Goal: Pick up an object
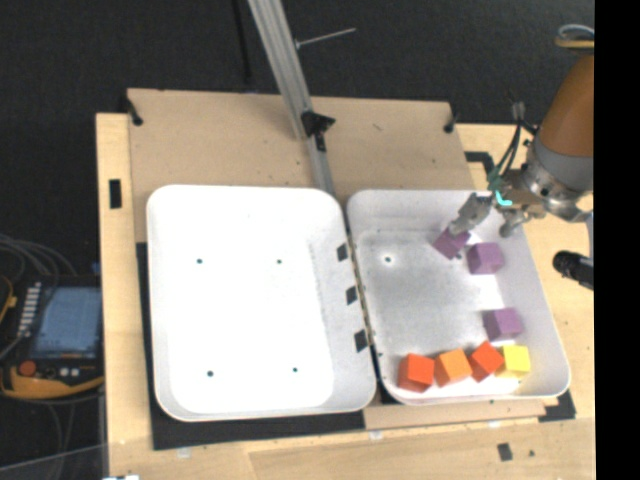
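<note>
Orange cubes (pixel 437 370) low; purple block (pixel 452 241) seemingly at fingers (pixel 470 213).

The left bin (pixel 245 298) lies open from wall to wall. In the right bin (pixel 420 298) the middle and left half are bare, but a row of blocks (pixel 462 365) crowds its near edge, three purple cubes (pixel 485 258) dot its right side, and a slanted metal rail (pixel 285 68) crosses above the counter's (pixel 115 268) far edge.
</note>
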Available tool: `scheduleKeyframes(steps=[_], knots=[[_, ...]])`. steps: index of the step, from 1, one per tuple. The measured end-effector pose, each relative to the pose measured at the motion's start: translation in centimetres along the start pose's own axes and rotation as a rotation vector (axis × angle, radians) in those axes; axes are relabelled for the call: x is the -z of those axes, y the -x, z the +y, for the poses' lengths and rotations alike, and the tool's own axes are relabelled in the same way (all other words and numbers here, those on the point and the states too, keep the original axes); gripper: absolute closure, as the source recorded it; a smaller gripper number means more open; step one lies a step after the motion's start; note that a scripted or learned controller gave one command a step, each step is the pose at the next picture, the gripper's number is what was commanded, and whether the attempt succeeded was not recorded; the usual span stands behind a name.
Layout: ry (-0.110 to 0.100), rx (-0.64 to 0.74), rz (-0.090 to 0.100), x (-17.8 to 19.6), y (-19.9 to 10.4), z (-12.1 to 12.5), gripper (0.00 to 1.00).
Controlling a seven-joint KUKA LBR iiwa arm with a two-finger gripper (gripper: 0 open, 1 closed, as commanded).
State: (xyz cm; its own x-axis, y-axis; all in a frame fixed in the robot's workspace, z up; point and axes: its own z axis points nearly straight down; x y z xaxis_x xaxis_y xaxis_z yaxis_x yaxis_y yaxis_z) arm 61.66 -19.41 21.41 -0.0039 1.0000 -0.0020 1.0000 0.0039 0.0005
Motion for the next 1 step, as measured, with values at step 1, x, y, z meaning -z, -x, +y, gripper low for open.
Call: scheduleKeyframes(steps=[1], knots=[[-0.003,-0.004,0.000,-4.33,0.61,-0.36,0.00]])
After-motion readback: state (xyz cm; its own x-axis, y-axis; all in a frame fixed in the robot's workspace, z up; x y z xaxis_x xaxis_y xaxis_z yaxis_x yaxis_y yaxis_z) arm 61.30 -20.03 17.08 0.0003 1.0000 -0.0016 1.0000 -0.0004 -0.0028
